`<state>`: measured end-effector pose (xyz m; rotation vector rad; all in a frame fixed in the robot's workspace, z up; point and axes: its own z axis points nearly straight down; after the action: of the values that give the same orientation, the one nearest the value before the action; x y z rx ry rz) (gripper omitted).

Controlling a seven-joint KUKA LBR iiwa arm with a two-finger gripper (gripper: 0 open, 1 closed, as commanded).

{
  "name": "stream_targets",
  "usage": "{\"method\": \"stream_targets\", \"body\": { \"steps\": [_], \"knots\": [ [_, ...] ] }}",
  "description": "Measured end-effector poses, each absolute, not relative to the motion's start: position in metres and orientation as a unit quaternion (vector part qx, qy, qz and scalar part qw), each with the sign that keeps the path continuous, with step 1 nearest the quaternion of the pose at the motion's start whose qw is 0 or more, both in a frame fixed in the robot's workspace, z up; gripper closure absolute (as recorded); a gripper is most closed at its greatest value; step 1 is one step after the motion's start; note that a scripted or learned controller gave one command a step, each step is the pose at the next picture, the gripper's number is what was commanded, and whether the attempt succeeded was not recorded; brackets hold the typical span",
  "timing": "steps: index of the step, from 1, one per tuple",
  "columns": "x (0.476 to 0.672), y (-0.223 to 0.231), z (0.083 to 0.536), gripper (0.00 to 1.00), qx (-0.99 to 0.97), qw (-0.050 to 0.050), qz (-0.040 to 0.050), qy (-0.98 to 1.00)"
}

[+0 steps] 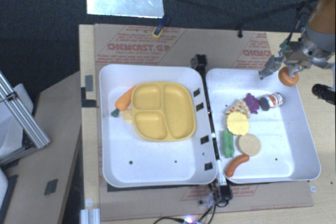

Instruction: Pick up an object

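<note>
My gripper (281,71) hangs over the far right corner of the right bin (302,128). A small orange round object (287,77) shows right at its tip; whether it is gripped or lying in the corner is unclear. In the right bin lie a purple grape bunch (252,102), a small red and white can (273,99), a waffle-like piece (237,108), a yellow disc (237,124), a tan disc (249,145), a green piece (228,143) and an orange sausage (236,164).
The left bin (113,165) holds a yellow divided plate (157,111) with a carrot (124,98) at its left side. A black divider (206,113) runs between the bins. A dark part of the arm (324,93) juts in at the right.
</note>
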<state>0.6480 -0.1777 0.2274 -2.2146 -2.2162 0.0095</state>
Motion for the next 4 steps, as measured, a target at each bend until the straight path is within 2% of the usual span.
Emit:
{"method": "stream_targets", "body": {
  "steps": [1, 2, 4],
  "knots": [
    [0.651, -0.177, 0.235, 0.0, -0.706, -0.001, -0.0004, -0.708],
    [0.649, -0.175, 0.194, 0.0, -0.706, 0.0, 0.0003, -0.708],
    [0.66, -0.169, 0.098, 0.0, -0.706, -0.001, -0.0005, -0.708]
  ]
}}
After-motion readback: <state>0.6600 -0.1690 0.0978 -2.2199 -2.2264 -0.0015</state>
